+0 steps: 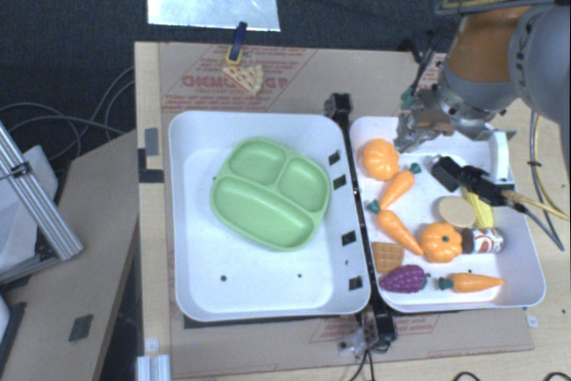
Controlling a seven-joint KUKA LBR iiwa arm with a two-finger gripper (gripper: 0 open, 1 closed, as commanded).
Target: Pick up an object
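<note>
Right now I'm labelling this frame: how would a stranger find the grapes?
Look in the right bin, the one crowded with toy food. Along its near edge, at the corner beside the divider, lies the bunch of grapes, just under a waffle. It is the one purple item among orange neighbours.

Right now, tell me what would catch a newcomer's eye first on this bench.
The green divided plate lies alone in the left bin. The right bin is crowded with toy food: two orange pumpkins, several carrots, purple grapes. Above that bin's far end hangs the gripper on the grey and orange arm.
</note>
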